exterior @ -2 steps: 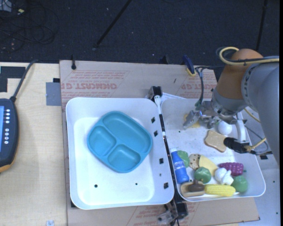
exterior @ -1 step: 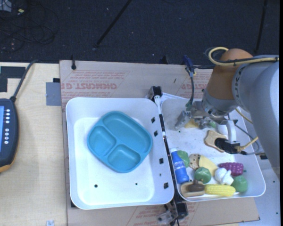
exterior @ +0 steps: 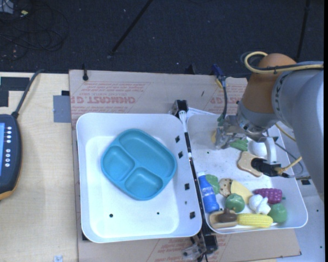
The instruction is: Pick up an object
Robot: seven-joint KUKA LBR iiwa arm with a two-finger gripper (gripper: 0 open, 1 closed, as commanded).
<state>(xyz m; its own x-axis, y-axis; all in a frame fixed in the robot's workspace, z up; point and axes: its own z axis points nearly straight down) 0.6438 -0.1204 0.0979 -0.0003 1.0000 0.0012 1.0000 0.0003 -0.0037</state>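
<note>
- Nearest you lay the toy food heaped in the right bin's front corner: a corn cob, purple grapes and a blue bottle
- Your gripper hung low over that bin's far half, beside a green piece — whether it was holding anything could not be told
- You would have done well to descend squarely onto one loose piece, away from the pile
- Bare floor lay between gripper and heap — the bin's walls and centre divider were close

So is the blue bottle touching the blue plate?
Apart. The camera view shows the blue bottle lying in the right bin, while the blue plate sits in the left bin, with the bins' walls between them.
</note>
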